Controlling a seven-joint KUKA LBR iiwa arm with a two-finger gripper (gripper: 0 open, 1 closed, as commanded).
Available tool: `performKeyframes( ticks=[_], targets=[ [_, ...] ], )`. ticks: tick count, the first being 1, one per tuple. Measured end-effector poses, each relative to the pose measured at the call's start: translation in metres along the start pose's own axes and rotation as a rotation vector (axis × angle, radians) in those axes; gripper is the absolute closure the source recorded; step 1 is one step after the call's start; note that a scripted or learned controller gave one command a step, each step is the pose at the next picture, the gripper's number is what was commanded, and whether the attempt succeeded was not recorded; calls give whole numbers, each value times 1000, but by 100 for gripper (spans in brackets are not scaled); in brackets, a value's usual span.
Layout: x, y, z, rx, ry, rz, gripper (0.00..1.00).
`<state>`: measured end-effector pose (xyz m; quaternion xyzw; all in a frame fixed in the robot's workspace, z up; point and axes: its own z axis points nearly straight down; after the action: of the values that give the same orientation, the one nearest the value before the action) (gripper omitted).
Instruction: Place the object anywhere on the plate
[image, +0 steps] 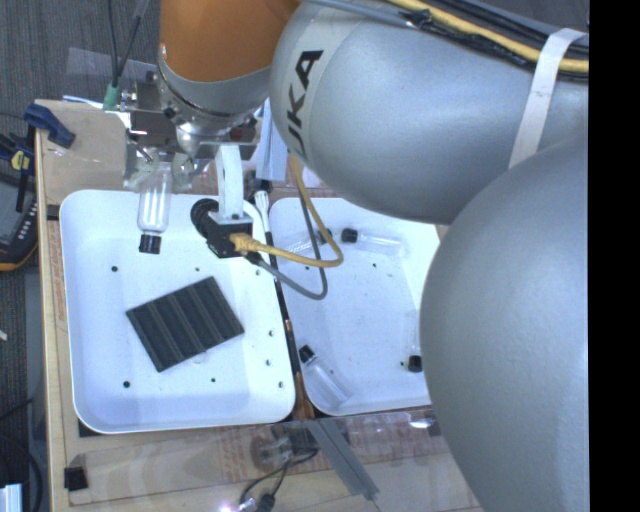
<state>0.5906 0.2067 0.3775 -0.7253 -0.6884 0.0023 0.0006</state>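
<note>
Arm (440, 150) over two white bins on the desk (180, 470), tool (152, 205) above the left bin.

The grey arm with its orange band fills the upper right and reaches in over the far edge of the left bin (90, 400). The right bin (360, 400) lies just beside it, partly hidden under the arm. A dark ribbed plate (185, 322) lies flat in the middle of the left bin, turned at a slant. The tool hangs over the far left part of that bin, its fingers closed on a clear vial (151, 212) with a black cap, held upright with the cap down, well apart from the plate. Two more vials (322, 375) lie in the right bin.
</note>
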Motion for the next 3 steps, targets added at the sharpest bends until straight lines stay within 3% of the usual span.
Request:
performKeyframes(
  ticks=[1,2,3],
  targets=[
    [-39,-51,-65,-3,2,-93,100],
    [-31,67,1,0,1,266,100],
    [-82,-23,120,3,0,-175,100]
  ],
)
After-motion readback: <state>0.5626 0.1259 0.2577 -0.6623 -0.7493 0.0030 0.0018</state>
